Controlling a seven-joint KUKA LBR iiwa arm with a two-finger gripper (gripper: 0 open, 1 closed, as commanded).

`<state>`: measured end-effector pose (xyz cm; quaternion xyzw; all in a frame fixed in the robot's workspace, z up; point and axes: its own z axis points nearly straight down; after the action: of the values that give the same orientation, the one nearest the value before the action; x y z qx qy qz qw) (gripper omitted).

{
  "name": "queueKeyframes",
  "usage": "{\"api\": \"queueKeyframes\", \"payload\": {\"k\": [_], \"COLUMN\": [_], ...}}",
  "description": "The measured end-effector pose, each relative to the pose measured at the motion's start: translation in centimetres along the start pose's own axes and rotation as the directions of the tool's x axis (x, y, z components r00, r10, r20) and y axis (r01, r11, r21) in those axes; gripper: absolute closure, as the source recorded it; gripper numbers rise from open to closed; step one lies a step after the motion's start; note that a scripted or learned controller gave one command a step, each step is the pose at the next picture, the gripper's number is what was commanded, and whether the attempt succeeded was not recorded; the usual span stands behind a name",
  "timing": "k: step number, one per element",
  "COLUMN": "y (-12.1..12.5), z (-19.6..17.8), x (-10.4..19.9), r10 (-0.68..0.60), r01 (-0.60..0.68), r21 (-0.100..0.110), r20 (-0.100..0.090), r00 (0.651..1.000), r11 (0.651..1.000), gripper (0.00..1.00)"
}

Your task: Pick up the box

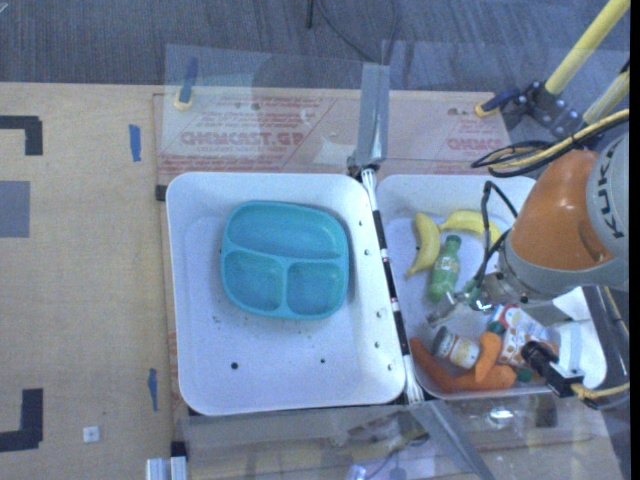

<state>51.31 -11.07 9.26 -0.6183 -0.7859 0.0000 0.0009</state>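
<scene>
Orange-banded, my wrist (560,223) hangs highest over the right bin (450,183), and under it my claw (478,296) sits low among the clutter; whether it is open or closed I cannot tell. The box (515,336), a small white carton with red print, lies just beside the claw toward the bin's near right corner, partly under my arm. I judge it light, stiff-sided but crushable, best taken across its narrow faces. A jar (455,348) and an orange carrot (490,363) crowd it. Farther off stand a green bottle (444,268) and bananas (428,240). A blue divided plate (285,260) rests in the left bin (200,368).
</scene>
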Motion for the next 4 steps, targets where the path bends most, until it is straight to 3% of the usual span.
{"api": "queueKeyframes", "payload": {"k": [1, 2, 3, 4], "y": [1.8, 1.2, -2.5, -2.6], "z": [0.5, 0.5, 0.3, -0.4], "x": [-7.0, -6.2, -10.5, -11.0], "r10": [0.144, 0.127, 0.065, 0.071], "r01": [-0.144, -0.127, -0.065, -0.071], "r21": [-0.011, -0.011, -0.016, -0.018], "r20": [0.005, 0.006, -0.003, 0.006], "r00": [0.99, 0.992, 0.998, 0.997], "r11": [0.989, 0.992, 0.998, 0.997], "gripper": [0.0, 0.0, 0.0, 1.0]}}
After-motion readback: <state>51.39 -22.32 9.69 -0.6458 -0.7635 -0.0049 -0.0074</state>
